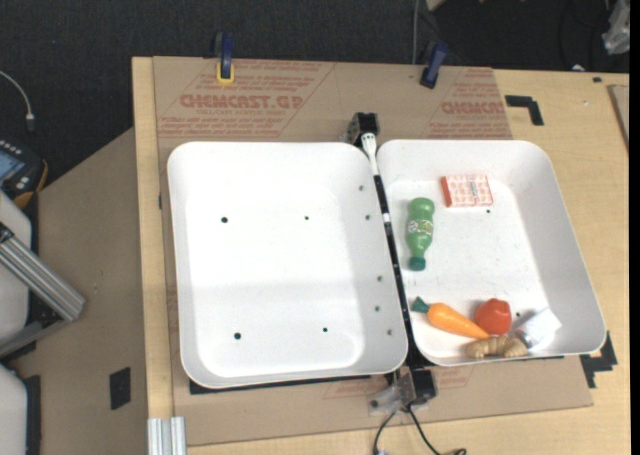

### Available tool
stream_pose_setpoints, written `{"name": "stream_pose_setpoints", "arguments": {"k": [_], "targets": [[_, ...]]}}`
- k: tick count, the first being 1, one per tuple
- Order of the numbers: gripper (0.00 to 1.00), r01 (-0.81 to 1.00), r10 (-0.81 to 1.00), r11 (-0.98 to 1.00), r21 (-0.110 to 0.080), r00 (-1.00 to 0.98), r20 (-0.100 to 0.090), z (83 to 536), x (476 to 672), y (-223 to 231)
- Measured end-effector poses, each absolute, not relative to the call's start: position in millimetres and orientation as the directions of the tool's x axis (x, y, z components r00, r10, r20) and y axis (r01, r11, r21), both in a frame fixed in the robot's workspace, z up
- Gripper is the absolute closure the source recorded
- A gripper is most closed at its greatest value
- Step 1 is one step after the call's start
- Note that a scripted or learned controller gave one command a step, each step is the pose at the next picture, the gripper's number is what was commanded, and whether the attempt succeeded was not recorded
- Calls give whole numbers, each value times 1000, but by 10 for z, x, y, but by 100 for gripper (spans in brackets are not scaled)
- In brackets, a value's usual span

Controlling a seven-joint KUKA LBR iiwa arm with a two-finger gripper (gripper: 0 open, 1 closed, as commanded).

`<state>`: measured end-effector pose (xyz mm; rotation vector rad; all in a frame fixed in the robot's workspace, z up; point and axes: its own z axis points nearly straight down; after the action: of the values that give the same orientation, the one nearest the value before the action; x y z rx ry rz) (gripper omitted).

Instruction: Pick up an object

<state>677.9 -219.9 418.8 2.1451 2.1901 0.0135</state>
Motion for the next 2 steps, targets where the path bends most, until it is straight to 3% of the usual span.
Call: {"name": "stream_pose_setpoints", "arguments": {"k": [2], "targets": [[100,997,998,25,68,-22,-55,4408,6794,-2190]]}}
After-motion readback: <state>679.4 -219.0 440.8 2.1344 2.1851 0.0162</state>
